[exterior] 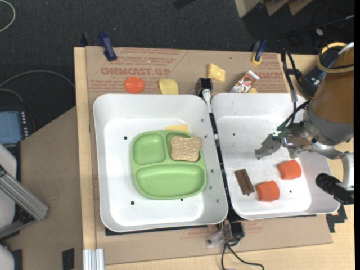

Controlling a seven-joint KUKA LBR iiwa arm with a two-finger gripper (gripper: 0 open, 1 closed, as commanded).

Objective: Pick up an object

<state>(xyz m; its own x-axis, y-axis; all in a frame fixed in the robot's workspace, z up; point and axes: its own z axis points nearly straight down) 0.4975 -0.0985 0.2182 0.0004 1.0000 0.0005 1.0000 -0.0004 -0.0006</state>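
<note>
My gripper (269,147) hangs over the middle of the right bin (242,117), reaching in from the right with its fingertips pointing left. Nothing shows between them. Just right of and below the gripper lies an orange-red block (289,170). A second orange-red block (268,191) sits near the bin's front, and a brown chocolate bar (243,181) lies to its left. In the left bin (112,151) a green divided plate (167,166) carries a slice of toast (185,148) in its upper right compartment, with a yellow piece (178,129) just behind the plate.
Behind the bins on the cardboard lie an orange round piece (134,84), a yellow piece (168,86), a yellow wedge (216,72) and a small red-and-white carton (244,84). Blue clamps (107,46) hold the board's back edge. Cables (289,77) run down along the arm.
</note>
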